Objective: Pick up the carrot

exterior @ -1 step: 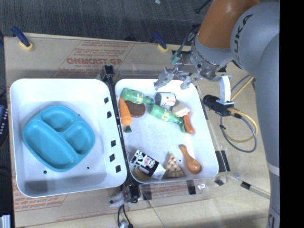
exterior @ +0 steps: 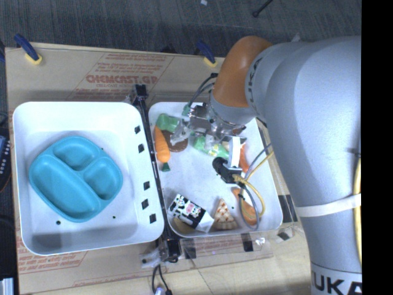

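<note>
I see the carrot (exterior: 161, 146) against the right bin's (exterior: 198, 190) left wall, long axis along that wall. The gripper (exterior: 198, 126) hovers just right of it; finger state: cannot tell.

Colours in the two bins

Orange carrot (exterior: 161, 147), turquoise divided plate (exterior: 75, 177) in a white bin (exterior: 31, 118), black-and-white patterned carton (exterior: 186, 210), green item (exterior: 166, 121), grey arm (exterior: 307, 121) with orange band (exterior: 236, 72).
</note>
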Controlling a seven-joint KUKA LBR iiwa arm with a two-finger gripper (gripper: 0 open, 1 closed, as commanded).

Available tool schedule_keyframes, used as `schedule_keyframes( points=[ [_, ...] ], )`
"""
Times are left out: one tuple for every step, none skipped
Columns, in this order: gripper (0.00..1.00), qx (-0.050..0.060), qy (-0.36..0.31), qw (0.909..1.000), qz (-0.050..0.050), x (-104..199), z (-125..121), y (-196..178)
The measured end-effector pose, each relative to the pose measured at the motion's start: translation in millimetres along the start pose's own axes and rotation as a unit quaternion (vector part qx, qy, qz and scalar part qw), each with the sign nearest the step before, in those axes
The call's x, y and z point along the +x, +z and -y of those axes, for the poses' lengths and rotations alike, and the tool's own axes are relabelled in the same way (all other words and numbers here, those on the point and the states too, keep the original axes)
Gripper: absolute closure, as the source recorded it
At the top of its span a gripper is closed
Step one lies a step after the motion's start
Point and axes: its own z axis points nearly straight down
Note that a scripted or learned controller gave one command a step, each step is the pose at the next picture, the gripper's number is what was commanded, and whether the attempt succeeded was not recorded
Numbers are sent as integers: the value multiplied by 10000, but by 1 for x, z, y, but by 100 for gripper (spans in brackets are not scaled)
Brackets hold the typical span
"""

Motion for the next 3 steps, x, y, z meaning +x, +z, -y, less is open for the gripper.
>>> schedule_keyframes(
  points=[
    [0,-39,823,9966,1,-7,33,38],
    [0,-81,1426,9897,-3,-5,30,38],
    [100,-85,1383,9904,4,-4,30,28]
  ],
)
